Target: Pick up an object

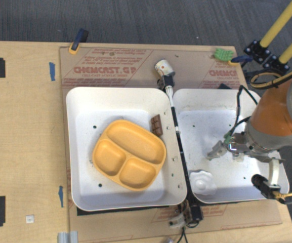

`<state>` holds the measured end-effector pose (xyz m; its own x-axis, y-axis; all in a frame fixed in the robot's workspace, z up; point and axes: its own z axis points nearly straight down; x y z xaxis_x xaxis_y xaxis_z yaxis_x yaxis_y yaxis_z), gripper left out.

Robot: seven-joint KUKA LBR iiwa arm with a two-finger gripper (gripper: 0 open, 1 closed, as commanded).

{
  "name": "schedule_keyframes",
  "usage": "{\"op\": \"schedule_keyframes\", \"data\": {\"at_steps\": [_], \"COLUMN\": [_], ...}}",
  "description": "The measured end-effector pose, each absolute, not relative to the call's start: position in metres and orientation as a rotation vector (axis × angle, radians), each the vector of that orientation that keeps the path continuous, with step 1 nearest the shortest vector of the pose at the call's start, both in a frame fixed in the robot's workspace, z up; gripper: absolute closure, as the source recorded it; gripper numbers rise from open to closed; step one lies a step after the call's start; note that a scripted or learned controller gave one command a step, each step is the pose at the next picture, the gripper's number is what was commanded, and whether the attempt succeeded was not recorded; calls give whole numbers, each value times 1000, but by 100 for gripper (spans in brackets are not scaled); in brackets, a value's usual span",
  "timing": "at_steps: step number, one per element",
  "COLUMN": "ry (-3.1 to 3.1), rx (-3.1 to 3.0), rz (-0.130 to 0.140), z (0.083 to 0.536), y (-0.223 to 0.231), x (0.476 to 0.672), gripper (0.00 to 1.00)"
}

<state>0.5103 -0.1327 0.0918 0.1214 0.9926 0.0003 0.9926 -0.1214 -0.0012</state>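
Observation:
A yellow divided plate (pixel 129 154) lies tilted in the left bin (pixel 80 110). By that bin's right wall sits a small brown block (pixel 156 125). A white rounded object (pixel 202 181) rests at the near left corner of the right bin (pixel 206 103). My gripper (pixel 222 149) hangs low over the middle of the right bin, above and to the right of the white object and apart from it. Nothing is visible in its grasp. The orange-banded wrist (pixel 275 118) covers the bin's right side.
A white and black clamp (pixel 164 70) stands at the back between the two bins. A green piece (pixel 221 54) and a blue and yellow clip (pixel 78 40) sit on the cardboard's far edge. Yellow poles (pixel 282 19) rise at the upper right.

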Motion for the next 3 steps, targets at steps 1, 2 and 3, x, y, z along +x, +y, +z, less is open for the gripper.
{"op": "schedule_keyframes", "data": {"at_steps": [1, 2, 3], "ry": [-1884, -2185, -2062], "rx": [-2516, -2261, -2367], "rz": [-3, -1, 0], "z": [86, 85, 85], "y": [-116, -176, -123], "x": [567, 603, 513], "gripper": [0, 0, 0]}}
